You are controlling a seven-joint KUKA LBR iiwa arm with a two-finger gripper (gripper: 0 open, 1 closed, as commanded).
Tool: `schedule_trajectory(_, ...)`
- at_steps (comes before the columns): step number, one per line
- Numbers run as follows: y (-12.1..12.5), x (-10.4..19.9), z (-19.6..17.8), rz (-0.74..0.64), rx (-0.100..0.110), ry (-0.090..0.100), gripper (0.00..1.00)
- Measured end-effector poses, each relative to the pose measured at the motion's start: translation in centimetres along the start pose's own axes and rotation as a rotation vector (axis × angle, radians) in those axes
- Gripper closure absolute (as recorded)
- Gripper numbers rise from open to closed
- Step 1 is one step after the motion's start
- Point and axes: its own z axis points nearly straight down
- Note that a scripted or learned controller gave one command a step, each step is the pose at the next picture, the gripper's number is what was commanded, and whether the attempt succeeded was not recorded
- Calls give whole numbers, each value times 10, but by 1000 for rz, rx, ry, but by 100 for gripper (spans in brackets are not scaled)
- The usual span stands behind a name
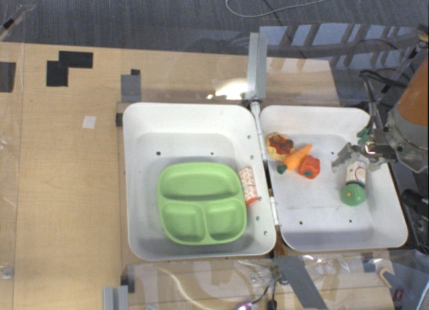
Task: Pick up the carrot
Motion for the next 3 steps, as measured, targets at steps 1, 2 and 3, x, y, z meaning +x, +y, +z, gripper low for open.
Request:
schedule_trajectory(1, 8, 2, 42, -247, -1, 0, 0)
schedule_trajectory(2, -1, 24, -42, -238, -5, -2, 0)
schedule_trajectory(3, 51, 17, 23, -277, -1, -1, 0)
